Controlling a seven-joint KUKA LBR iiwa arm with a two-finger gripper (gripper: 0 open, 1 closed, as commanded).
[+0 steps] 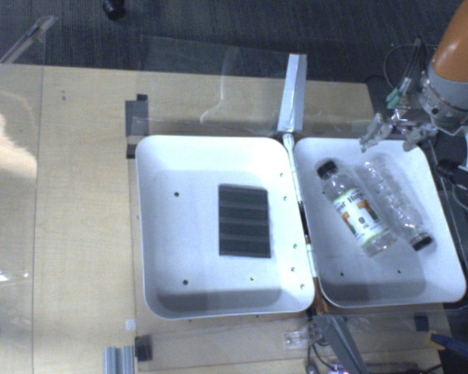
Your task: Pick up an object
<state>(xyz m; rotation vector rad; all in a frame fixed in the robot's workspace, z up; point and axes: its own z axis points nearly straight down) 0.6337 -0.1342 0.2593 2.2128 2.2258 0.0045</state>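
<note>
Bottles lie in the right bin, two clear plastic ones side by side, and the jaws hang above that bin's far edge, toward its right corner. The gripper sits at the end of the grey arm with its orange band, and its thin fingers look spread a little with nothing between them. The labelled bottle lies with its dark cap toward the far left and its base toward the near right, so its long axis runs on a diagonal across the bin. The bare bottle lies just beside it on the right, almost parallel but reversed, its dark cap pointing to the near right. From the jaws, both bottles lie nearer the camera and slightly left, the bare one closer. A grasp would likely need the jaws turned across that diagonal. The left bin holds a dark ribbed block, well apart from the gripper.
</note>
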